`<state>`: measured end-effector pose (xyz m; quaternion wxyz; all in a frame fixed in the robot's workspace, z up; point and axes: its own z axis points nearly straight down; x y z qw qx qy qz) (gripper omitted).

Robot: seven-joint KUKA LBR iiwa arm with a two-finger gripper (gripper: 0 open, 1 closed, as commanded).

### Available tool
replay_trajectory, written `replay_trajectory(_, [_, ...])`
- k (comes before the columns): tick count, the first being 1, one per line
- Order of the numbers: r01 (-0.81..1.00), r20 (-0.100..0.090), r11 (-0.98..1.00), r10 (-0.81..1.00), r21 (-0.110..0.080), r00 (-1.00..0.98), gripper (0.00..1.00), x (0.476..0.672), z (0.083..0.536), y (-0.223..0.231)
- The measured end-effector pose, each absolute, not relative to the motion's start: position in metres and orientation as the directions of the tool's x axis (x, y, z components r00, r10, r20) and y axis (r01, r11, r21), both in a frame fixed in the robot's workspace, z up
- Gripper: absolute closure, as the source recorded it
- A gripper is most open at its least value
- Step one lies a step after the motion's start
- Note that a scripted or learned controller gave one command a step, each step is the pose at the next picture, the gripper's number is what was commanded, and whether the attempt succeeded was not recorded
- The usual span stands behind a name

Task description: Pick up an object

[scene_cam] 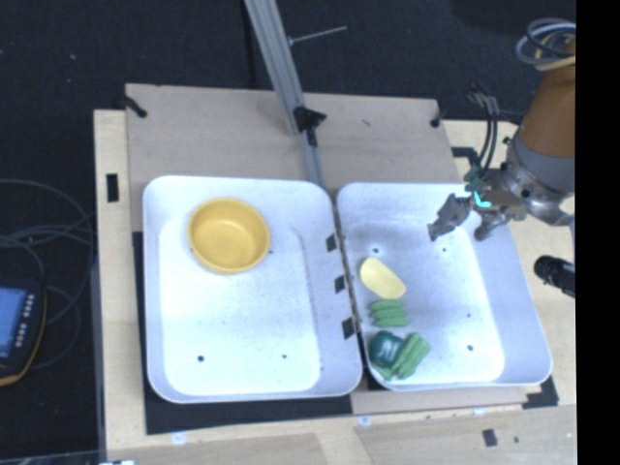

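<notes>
Right now my gripper [467, 218] hangs over the far part of the right bin [484, 308], its two fingers spread apart with nothing between them. From there the yellow piece [382, 279] lies down and to the left, near the divider between the bins. Its long axis runs slantwise, upper left to lower right. Just beyond it, nearer the camera, sit the green pieces [395, 337].

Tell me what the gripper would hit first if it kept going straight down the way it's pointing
Probably the bare white floor of the right bin. The gripper hangs over its upper part, with the yellow piece and green items off to the side. Depth is unclear.
</notes>
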<state>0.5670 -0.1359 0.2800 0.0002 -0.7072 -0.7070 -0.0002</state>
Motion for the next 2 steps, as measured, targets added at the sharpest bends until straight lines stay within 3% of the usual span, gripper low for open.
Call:
replay_trajectory(1, [1.000,0.001,0.000,1.000,0.000,0.000,0.00,0.567,0.280,-0.136])
replay_trajectory(2, [1.000,0.000,0.000,1.000,-0.003,0.000,0.00,0.560,0.230,-0.129])
